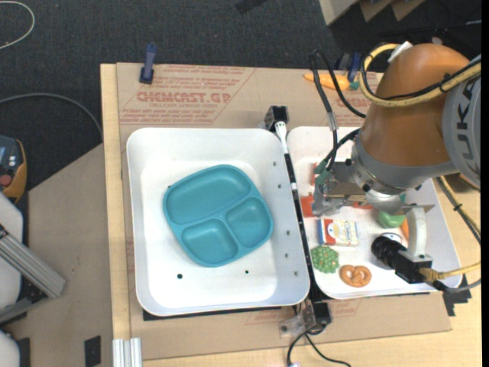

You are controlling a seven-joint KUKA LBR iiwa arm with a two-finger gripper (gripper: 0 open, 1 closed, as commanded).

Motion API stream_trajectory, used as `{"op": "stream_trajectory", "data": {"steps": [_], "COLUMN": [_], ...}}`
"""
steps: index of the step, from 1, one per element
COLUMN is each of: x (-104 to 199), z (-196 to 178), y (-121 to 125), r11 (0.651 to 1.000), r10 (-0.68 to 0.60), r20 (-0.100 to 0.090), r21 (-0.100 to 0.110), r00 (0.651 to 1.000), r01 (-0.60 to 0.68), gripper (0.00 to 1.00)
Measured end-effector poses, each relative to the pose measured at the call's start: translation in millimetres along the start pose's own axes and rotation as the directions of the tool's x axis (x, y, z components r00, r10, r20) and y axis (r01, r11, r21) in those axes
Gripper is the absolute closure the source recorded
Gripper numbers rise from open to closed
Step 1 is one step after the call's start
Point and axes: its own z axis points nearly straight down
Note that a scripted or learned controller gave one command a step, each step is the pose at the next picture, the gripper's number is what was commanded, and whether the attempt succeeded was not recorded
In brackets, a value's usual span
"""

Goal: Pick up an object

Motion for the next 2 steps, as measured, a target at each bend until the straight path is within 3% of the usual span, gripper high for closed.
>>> {"op": "stream_trajectory", "data": {"steps": [1, 2], "x": [49.9, 81.5], "z": [-80.0, -156.5], "y": [-0.7, -0.8], "r11": [1.0, 1.0], "r10": [0.0, 0.003], "r20": [0.0, -0.001], "r21": [-0.015, -0.017], "r00": [1.0, 1.0], "r01": [0.0, -0.003], "gripper": [1.0, 1.0]}}
